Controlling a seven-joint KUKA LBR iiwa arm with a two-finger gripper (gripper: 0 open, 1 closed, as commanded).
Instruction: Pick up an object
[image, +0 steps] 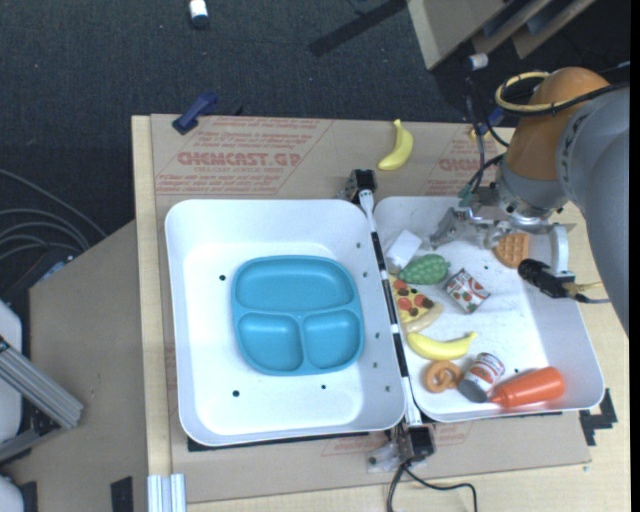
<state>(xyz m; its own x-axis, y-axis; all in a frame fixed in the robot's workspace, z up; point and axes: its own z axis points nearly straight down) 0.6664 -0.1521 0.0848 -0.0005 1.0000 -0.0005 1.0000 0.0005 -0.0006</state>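
Across the middle of the frame I have the counter (260, 150), a brown board with red lettering, carrying two white bins side by side. Dark carpet surrounds it, with loose cables at the left edge and a metal rail at lower left.

My arm (560, 120) reaches in from the upper right, grey with its orange band. Its hand (500, 225) hangs low over the upper part of the right bin (570, 330); I cannot tell how far open it is, and I see nothing held in it, so I judge the pick not yet made.

Left of centre, the left bin (200, 300) holds a blue divided plate (297, 312). Nothing there looks like my target.

Candidates sit in the right bin: an orange bottle (528, 387) at lower right, a banana (440, 345) near the bin's left wall, a pizza slice (412, 303) above it, a green fruit (425, 269), a small can (464, 290), another can (484, 372), a pretzel (440, 376) and a waffle (511, 248) just beside the hand. The waffle looks the nearest choice.

A second banana (396, 148) lies on the board above the bins, and a blue clip (193, 113) sits at the board's upper left corner.
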